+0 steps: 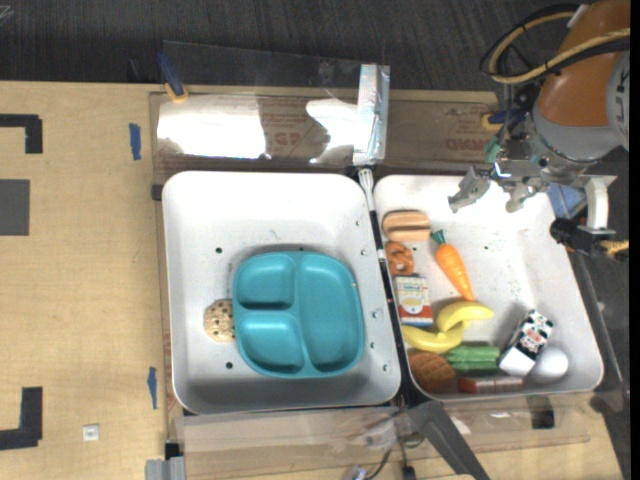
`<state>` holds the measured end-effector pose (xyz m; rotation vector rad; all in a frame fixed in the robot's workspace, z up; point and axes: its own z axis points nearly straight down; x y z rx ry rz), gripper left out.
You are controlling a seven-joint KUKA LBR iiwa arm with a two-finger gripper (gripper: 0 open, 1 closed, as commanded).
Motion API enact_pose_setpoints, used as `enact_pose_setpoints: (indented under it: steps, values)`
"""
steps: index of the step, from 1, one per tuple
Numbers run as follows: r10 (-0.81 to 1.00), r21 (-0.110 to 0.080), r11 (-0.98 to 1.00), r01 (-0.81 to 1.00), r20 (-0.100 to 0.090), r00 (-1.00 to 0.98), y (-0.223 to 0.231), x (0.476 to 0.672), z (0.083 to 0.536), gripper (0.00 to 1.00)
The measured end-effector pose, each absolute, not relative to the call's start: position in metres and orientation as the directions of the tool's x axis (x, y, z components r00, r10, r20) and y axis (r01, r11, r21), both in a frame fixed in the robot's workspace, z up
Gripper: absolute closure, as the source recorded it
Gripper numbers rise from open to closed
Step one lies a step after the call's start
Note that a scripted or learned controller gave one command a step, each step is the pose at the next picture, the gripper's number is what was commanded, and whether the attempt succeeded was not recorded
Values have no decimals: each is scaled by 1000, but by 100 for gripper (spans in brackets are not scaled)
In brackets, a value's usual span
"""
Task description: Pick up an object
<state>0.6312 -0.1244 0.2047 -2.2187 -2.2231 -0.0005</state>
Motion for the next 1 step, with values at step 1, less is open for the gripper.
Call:
enact_pose_setpoints:
  steps: [1]
  values:
    - [1000,0,28,1000,0,-28,-102,616,92,0]
